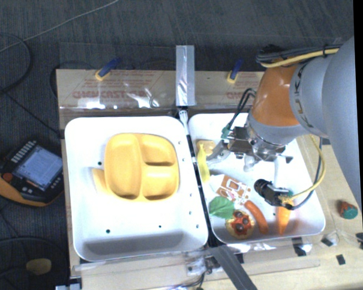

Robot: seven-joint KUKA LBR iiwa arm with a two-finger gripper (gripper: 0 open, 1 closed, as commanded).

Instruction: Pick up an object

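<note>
Dark carpet [29,238] under bench [137,92]

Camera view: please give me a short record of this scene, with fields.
left bin: holds a yellow divided tray
right bin: holds small toy foods, among them a carrot and a green leaf
end effector: over the right bin's upper part
held object: none visible
arm: reaches in from the view's right

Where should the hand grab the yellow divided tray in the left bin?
Judging from its pose, take the yellow divided tray by its right rim, coming straight down from above. It lies flat and far wider than the hand, so only a thin raised edge or the divider ridge would fit between the fingers.
</note>
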